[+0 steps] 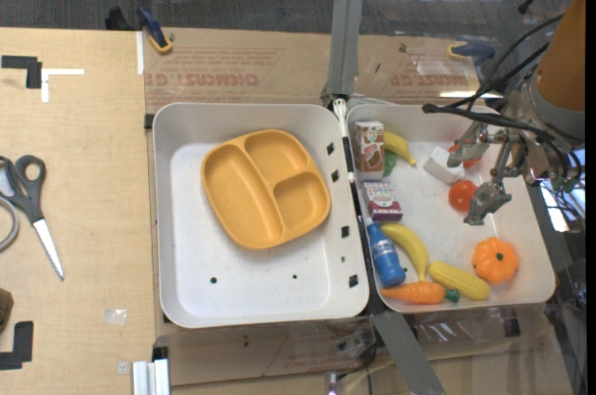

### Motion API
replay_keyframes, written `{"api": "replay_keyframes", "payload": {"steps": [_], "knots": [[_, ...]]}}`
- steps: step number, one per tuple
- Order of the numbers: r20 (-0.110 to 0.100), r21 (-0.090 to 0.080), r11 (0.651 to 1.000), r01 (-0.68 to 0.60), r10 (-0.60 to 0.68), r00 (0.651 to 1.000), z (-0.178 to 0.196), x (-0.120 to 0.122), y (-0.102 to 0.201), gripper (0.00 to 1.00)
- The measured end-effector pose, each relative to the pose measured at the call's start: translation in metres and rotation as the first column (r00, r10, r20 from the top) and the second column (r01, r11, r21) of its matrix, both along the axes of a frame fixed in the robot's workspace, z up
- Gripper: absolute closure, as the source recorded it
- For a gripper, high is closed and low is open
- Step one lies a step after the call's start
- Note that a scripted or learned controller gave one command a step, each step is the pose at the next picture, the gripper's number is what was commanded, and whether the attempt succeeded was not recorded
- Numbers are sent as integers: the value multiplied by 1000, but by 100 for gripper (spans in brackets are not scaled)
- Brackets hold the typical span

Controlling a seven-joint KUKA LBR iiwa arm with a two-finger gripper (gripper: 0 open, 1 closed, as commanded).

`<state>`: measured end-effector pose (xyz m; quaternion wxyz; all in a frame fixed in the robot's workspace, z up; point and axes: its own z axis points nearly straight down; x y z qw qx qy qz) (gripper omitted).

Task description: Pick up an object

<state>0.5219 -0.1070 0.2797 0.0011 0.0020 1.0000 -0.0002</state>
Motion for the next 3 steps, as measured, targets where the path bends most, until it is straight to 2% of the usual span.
{"api": "replay_keyframes", "payload": {"steps": [1, 2, 3], "knots": [[-2, 0, 984, 178, -178, 984, -140, -29, 7, 0], [19, 2, 958, 286, -286, 958, -183, -38, 14, 0], [17, 2, 972, 234, -234, 972, -183, -39, 11, 0]]}}
